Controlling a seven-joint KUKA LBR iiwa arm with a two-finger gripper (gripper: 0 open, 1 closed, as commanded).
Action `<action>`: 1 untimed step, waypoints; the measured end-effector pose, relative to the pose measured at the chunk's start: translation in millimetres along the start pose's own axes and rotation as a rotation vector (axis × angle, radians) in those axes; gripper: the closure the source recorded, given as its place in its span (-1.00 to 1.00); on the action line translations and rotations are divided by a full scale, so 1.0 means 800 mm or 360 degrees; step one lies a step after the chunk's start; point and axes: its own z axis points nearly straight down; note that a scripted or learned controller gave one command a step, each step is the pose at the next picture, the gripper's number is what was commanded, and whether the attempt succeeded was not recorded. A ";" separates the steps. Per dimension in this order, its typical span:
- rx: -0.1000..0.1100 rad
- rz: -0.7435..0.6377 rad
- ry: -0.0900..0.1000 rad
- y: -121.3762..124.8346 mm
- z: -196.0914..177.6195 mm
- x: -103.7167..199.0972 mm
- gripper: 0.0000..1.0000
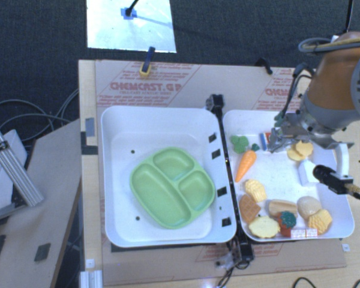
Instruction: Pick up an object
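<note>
My tool [276, 141] hung low over the right bin [276, 179]; I could not tell how it was set. The nearest pick was the carrot [245, 164], lying just below and left of the tool, with the broccoli [239, 143] beside it at the tool's left. I judged a clean grasp needed me centred over 1 piece, clear of its neighbours.
</note>
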 end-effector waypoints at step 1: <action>-0.0004 0.0000 -0.0001 0.039 -0.009 0.066 1.00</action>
